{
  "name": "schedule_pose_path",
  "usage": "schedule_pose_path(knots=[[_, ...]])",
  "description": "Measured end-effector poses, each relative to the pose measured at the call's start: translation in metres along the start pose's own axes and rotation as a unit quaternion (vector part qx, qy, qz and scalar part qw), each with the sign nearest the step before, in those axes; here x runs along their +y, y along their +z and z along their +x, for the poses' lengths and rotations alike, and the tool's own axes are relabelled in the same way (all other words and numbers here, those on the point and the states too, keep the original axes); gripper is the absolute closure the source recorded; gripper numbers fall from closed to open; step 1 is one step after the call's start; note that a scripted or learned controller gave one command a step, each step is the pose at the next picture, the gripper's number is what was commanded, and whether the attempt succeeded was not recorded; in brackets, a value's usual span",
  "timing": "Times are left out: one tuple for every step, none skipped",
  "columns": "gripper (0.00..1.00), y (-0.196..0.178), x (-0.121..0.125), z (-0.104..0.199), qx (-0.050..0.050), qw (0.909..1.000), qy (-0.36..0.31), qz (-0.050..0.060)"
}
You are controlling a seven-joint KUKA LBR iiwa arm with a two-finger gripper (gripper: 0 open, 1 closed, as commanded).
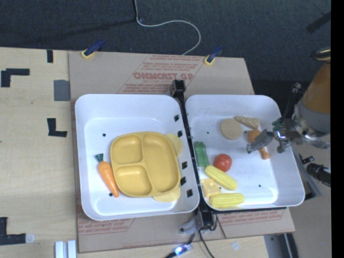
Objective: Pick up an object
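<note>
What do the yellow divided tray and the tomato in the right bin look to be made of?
Yellow divided tray: likely molded plastic, smooth, matte to slightly glossy, uniform color with rounded compartment walls. Tomato: probably toy plastic or rubber, even red with a small highlight; which of the two is unclear.

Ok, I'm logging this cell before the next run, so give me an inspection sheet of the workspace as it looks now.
Surface: two white bins side by side, left bin and right bin, on cardboard over a wooden bench.
Job's things: left bin has a yellow divided tray and a carrot. Right bin has a tomato, two corn cobs, a green piece, a beige round piece and a small orange piece.
Clutter: nothing seen.
Grippers: gripper low over the right bin's right side; finger state unclear.
Cables: white cable behind the bench.
Surroundings: dark carpet.
</note>
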State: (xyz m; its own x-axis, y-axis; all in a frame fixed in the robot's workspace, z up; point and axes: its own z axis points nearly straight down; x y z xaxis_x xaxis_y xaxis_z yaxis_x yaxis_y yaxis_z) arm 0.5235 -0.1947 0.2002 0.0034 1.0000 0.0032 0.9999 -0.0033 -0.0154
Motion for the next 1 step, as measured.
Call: schedule_pose_path(knots=[[0.00, -0.0077, 0.0031, 0.0005, -0.001, 1.0000, -0.002, -0.007]])
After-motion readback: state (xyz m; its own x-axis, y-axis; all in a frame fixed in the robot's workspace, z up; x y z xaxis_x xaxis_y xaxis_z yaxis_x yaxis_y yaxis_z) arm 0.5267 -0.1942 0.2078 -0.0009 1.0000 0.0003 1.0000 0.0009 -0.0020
